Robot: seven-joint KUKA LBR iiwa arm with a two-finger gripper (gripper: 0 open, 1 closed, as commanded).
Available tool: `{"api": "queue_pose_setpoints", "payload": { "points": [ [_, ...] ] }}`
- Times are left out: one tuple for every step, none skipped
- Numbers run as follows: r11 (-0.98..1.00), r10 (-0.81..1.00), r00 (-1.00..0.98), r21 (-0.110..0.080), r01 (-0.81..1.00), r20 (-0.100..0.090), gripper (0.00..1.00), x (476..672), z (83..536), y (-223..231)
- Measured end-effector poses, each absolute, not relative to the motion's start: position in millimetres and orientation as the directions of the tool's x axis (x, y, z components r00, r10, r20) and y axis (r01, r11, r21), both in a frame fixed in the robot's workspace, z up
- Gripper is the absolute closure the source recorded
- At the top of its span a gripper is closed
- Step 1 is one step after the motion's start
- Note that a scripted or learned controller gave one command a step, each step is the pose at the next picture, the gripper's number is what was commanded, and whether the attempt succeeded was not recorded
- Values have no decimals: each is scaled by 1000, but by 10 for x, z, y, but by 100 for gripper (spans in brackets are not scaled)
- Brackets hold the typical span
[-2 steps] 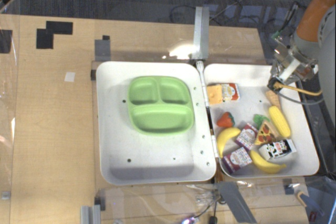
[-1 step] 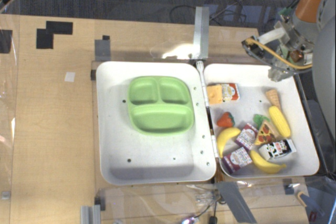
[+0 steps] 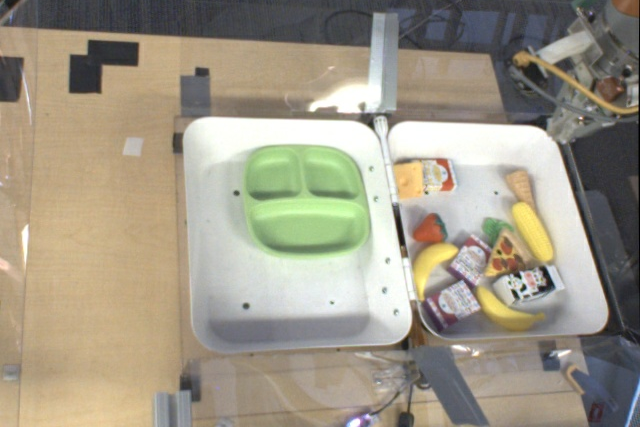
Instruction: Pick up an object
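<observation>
The pincer [image 3: 600,75] hangs at the table's [image 3: 90,215] upper right, outside the right bin [image 3: 470,140] — I cannot tell its state — while toy food, a corn cob [image 3: 532,230] and bananas [image 3: 508,310] included, crowds that bin, and the left bin [image 3: 215,315] holds a green tray [image 3: 305,198].

The surface [image 3: 110,245] is pale wood under a clear sheet, with black marks [image 3: 100,63] near its far left corner. Two shallow white bins rest on it side by side, touching along a metal rail [image 3: 384,65]. The left bin [image 3: 210,305] and the right bin [image 3: 570,215] sit toward the surface's right half.
</observation>
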State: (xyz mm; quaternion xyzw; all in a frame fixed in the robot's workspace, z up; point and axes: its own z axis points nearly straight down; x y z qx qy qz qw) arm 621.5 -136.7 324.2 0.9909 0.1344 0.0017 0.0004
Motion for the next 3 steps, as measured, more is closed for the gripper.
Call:
{"api": "queue_pose_setpoints", "payload": {
  "points": [
    [-977, 212, 977, 0, 212, 1, 100, 6564, 1808, -1469],
    [-979, 203, 979, 1, 203, 11, 100, 5906, 904, -1197],
    [-979, 205, 979, 1, 205, 10, 100, 6455, 892, -989]
  ]
}}
